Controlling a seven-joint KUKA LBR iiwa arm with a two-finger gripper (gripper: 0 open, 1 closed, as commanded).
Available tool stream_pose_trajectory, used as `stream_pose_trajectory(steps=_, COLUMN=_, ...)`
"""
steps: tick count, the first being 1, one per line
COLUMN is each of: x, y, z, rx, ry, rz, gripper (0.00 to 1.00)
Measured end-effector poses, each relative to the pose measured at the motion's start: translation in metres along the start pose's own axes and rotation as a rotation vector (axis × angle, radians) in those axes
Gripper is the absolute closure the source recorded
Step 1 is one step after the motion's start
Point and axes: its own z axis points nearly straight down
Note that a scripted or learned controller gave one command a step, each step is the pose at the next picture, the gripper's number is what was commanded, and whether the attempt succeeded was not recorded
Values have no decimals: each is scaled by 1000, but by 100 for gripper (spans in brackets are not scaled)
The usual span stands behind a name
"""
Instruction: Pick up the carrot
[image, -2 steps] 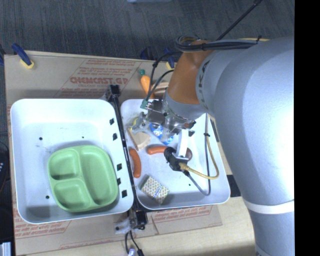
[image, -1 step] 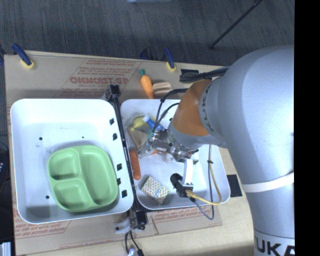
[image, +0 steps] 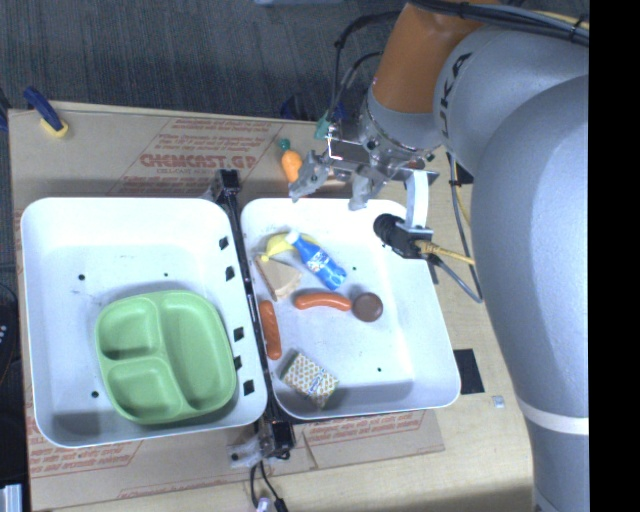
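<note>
The carrot (image: 290, 164), small and orange with a green top, lies on the cardboard just behind the right bin's (image: 430, 300) far-left corner, outside the bin. My gripper (image: 330, 193) hangs over the bin's far rim, just right of and slightly nearer than the carrot. It is open, its fingers (image: 303, 185) spread wide with nothing between them. The left fingertip is close beside the carrot; I cannot tell whether they touch.
The right bin holds a yellow banana piece (image: 277, 243), a blue bottle (image: 321, 262), a tan wedge (image: 281, 281), two orange-red sausages (image: 322, 300) (image: 271, 328), a brown disc (image: 368, 306) and a patterned block (image: 308, 379). A green divided plate (image: 165, 355) sits in the left bin (image: 60, 250).
</note>
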Motion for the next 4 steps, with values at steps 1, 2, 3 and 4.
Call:
stream_pose_trajectory(steps=1, x=-67, y=32, z=182, rx=8, ry=0, rz=-46, gripper=0)
stream_pose_trajectory(steps=2, x=-119, y=42, z=109, rx=0, ry=0, rz=-76, gripper=0)
stream_pose_trajectory(steps=3, x=-89, y=41, z=191, rx=-8, ry=0, rz=260, gripper=0)
stream_pose_trajectory(steps=4, x=-40, y=33, z=191, rx=-8, ry=1, rz=260, gripper=0)
